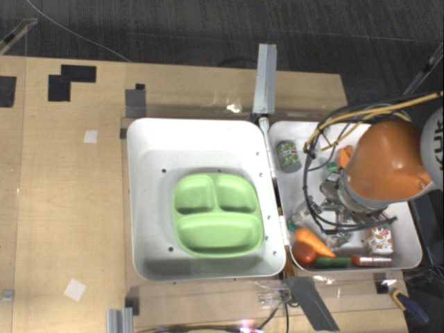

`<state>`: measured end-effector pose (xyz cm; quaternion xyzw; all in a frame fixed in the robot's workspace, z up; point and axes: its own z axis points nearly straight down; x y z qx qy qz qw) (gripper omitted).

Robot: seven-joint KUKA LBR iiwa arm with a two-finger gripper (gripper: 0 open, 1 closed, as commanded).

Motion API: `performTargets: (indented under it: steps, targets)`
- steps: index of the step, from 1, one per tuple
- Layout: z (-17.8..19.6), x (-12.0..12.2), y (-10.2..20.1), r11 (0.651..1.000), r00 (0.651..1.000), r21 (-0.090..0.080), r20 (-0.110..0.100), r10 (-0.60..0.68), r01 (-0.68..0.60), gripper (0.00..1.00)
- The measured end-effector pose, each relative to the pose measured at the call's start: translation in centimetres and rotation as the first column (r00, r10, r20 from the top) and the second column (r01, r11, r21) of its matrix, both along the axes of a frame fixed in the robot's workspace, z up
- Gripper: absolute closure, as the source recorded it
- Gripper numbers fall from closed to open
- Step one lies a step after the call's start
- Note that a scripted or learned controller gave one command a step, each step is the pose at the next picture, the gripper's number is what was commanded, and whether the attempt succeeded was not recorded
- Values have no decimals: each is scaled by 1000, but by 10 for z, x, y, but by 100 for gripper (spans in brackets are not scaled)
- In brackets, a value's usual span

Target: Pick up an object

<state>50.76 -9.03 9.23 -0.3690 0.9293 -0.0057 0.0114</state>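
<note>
While the arm [388, 159] reaches in from the right, you see its gripper [340, 227] hanging low over the right bin [415, 250], amid black cables. Whether anything sits in its grasp, you cannot tell. Just to its near left lies a carrot [310, 241], beside a red tomato [302, 255] in the bin's near-left corner. A small can [288, 155] rests at the far left. Your left bin [142, 200] holds a green divided tray [216, 214].

wooden bench [69, 207] carries two white bins [149, 207], apparently touching.
</note>
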Motion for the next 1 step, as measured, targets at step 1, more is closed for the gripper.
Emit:
performTargets:
  steps: [1]
  targets:
    - [2, -3, -17, 924, 924, -1, -17, 383, -383, 0]
